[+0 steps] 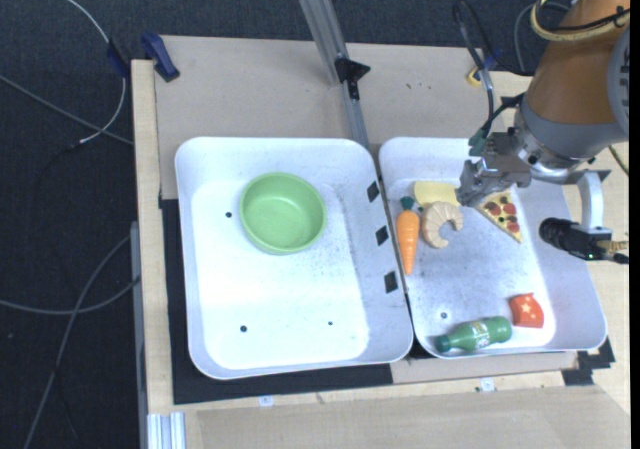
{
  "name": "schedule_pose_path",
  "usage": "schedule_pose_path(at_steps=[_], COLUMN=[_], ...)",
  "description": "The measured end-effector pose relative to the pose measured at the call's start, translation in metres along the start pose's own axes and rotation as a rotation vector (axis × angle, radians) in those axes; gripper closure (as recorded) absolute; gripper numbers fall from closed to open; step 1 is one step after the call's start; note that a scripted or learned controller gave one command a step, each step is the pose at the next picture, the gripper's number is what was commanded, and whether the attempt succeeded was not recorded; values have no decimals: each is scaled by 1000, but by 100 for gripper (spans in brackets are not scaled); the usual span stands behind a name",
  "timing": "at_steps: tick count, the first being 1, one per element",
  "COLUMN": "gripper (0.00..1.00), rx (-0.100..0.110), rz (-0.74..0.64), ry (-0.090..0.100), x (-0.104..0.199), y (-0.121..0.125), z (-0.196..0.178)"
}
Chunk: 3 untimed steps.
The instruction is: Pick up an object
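Tan bench [250,87] on dark carpet, two white bins side by side. Nearest, in the right bin [575,282]: green bottle [473,335] lying along the front wall, red piece [527,310] just beside it. Farther back: carrot [407,240] by the left wall, croissant [441,224] next to it, pizza slice [503,214], yellow cheese wedge [432,194]. Gripper [482,184] low over cheese and pizza; claw state impossible to tell. Green bowl [283,212] in the left bin [210,327].
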<state>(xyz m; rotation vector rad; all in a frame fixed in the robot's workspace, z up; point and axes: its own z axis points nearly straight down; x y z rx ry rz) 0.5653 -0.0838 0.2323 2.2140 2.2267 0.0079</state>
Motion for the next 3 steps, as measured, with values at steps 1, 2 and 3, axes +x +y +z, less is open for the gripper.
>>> schedule_pose_path(at_steps=[1,2,3], gripper=[100,100,100], rx=[12,6,6], rz=[-1,-1,-1], ry=[4,2,1], x=[52,107,166], y=[-13,-15,-10], z=[-8,-19,-11])
